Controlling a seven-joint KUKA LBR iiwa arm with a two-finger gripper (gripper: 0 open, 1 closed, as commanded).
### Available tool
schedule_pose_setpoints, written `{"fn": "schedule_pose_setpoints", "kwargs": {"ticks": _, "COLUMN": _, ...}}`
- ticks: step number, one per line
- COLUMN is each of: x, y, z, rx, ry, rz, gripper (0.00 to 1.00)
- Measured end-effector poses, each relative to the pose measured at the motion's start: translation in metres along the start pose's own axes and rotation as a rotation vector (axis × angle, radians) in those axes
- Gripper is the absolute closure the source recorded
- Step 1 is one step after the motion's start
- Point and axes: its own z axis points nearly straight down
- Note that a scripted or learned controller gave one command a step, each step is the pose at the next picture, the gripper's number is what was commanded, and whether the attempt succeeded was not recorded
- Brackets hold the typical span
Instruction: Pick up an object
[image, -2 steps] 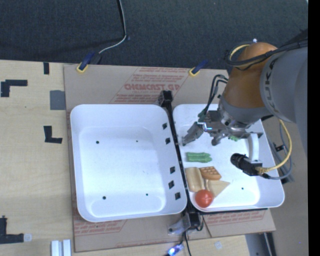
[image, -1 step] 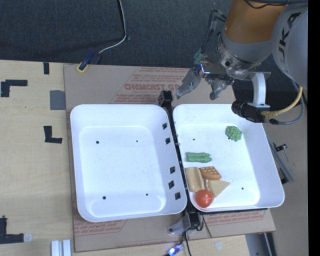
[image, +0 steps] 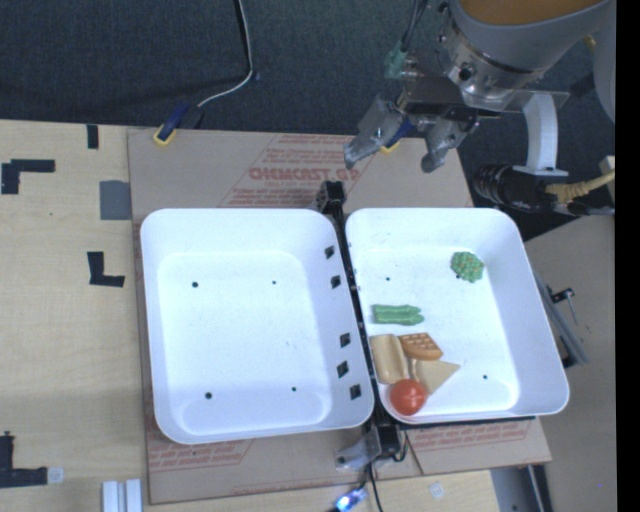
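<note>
Objects for picking lay in the right bin, all well below the gripper in the view: a green broccoli piece nearest, then a green bean pod, a waffle, a bread roll and a red tomato farthest. The jaws stood apart, holding nothing, above the bench beyond the bins' far edge.

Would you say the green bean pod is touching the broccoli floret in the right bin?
Apart. The camera view shows bare white bin floor between the green bean pod and the broccoli floret, which lies farther toward the right bin's far right corner.
</note>
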Motion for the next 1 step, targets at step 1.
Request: {"fn": "schedule_pose_setpoints", "kwargs": {"ticks": 1, "x": 0.0302, "y": -0.0658, "z": 0.1635, "rx": 0.033, "ry": -0.007, "rz": 0.005, "gripper": 0.00}}
